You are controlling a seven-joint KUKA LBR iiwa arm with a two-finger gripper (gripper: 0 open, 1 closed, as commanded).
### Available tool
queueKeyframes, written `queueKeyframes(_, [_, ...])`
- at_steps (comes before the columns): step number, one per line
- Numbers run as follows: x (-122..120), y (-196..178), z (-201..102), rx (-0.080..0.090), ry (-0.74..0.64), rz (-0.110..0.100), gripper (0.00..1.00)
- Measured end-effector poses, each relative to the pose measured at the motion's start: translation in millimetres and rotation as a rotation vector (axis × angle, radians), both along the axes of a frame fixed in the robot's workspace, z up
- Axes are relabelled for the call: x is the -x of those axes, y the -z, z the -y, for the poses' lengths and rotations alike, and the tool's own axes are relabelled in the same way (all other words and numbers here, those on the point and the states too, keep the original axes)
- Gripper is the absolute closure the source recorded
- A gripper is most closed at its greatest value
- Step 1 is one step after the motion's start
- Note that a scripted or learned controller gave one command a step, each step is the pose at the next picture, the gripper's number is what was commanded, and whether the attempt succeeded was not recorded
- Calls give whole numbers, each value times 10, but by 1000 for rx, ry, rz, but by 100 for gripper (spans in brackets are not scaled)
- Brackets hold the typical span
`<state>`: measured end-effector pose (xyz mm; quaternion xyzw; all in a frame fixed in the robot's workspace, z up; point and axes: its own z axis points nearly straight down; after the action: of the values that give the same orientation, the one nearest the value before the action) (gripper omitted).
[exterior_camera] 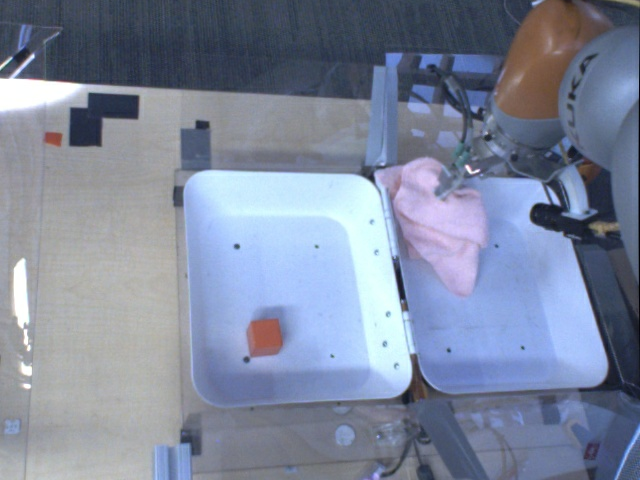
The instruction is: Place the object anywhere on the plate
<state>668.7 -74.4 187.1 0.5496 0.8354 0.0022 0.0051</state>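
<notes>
A pink cloth (440, 230) lies crumpled in the right white bin (520, 308), at its far left corner, and its left edge laps over the rim between the two bins. My gripper (452, 182) is at the cloth's upper right part, where the fabric rises to a peak between the fingers. The fingers are shut on that fold. A small orange cube (265, 337) rests on the floor of the left white bin (290, 258), near its front left.
The grey arm with its orange band (540, 58) reaches in from the upper right over the right bin's far edge. A metal post (380, 118) stands behind the gap between the bins. Black blocks (100, 116) lie on the wooden bench at far left.
</notes>
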Motion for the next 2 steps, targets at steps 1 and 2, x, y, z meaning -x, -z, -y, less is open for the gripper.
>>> queueKeyframes(1, [-27, -404, -15, -1, -7, 1, 100])
queueKeyframes(2, [46, -527, -516, 3, -411, 2, 100])
